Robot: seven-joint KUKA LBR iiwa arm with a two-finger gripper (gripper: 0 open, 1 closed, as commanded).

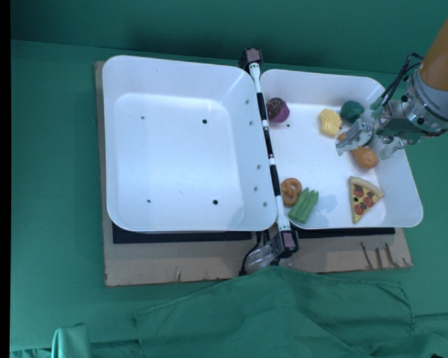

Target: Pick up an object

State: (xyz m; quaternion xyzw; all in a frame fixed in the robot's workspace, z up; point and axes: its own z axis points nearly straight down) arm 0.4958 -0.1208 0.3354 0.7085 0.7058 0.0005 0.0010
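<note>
The right bin point(403, 207) holds several toy foods. My gripper point(363, 142) hangs low over its right part, just above an orange fruit point(366, 159) and right of a yellow corn piece point(329, 121). A dark green vegetable point(352, 110) lies just behind the gripper. A pizza slice point(364, 197) rests near the front right. At the front left of this bin lie a brown pretzel point(290, 191) and a green bean bundle point(305, 205). A purple onion point(277, 110) sits at the back left. The gripper body partly covers the orange fruit.
The left bin point(127, 88) stands beside the right one, with a black and white hinge bar point(267, 144) between them. Both rest on a cardboard sheet point(172, 271). Green cloth point(284, 315) is bunched at the front edge.
</note>
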